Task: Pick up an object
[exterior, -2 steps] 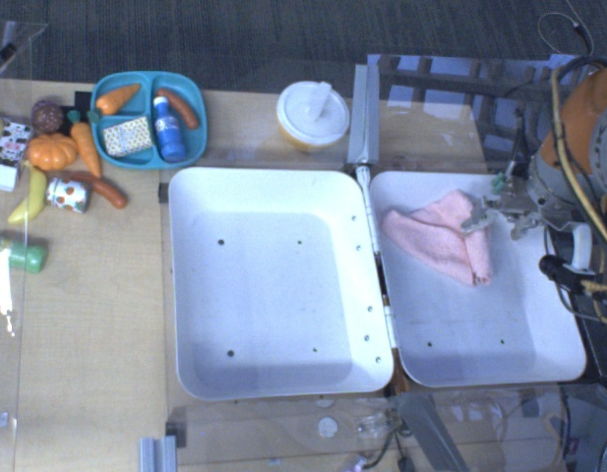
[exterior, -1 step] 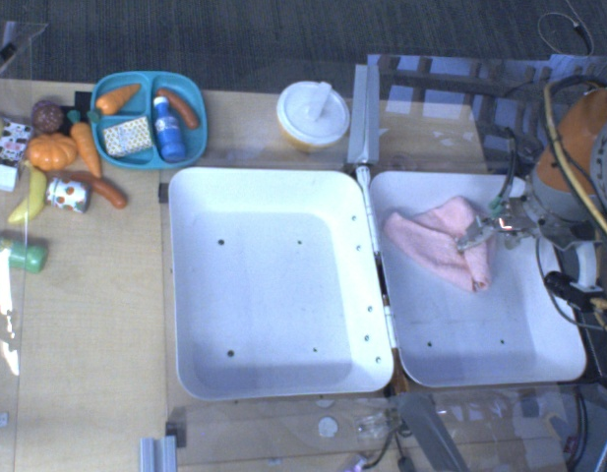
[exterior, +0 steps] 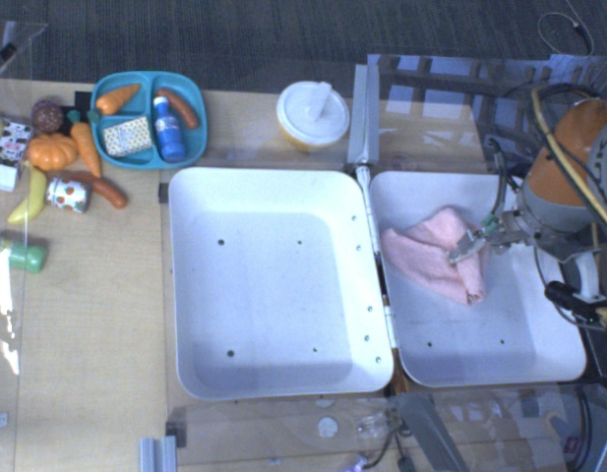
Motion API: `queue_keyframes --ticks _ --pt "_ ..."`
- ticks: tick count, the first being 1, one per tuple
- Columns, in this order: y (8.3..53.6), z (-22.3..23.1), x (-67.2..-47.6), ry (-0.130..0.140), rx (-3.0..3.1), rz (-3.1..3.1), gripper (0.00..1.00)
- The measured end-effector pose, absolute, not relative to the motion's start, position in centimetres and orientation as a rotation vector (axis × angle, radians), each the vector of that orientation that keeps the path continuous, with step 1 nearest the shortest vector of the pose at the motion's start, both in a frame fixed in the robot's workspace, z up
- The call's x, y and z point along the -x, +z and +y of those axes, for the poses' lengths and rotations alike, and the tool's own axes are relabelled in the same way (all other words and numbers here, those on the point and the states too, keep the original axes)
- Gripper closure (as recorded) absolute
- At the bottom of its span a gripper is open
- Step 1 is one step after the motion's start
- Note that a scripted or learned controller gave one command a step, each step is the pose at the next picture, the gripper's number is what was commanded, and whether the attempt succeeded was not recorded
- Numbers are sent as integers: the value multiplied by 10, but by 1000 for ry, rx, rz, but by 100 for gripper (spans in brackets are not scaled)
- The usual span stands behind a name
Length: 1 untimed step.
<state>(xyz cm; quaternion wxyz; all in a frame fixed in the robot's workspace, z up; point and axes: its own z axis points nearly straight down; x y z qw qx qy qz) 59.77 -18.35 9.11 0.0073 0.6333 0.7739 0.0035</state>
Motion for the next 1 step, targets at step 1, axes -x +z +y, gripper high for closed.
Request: queue_keyframes --ticks 1 --pt "91 -180 -541 11 -1947 2449 0"
